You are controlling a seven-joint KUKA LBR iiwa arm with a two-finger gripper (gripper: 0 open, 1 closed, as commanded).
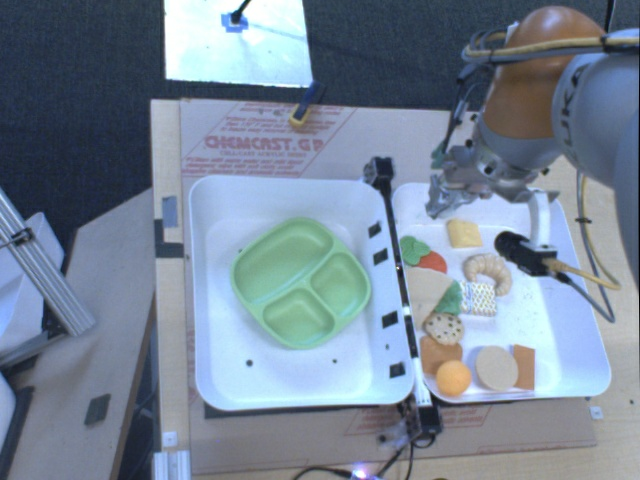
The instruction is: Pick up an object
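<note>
Here the claw (447,200) hangs over the far-left corner of the right bin (585,353), and its fingers are too small and dark against the arm to tell whether they are spread or closed; nothing can be seen between them. The nearest candidate is the yellow cracker-like square (464,233), lying flat just beside the claw toward the bin's middle. It looks like a light, stiff toy food piece, probably smooth plastic, so it should weigh almost nothing but could skate on the slick white floor if nudged from one side. Being thin and flat, it offers little height, so the sensible hold is across two opposite edges with the fingers reaching right down to the bin floor. Beyond the square, away from the claw, sit the curled shrimp (489,270), the red and green piece (422,255), the chocolate-chip cookie (443,327) and the orange ball (453,377); the ball would likely roll. The green divided plate (300,283) lies alone in the left bin (220,368).
</note>
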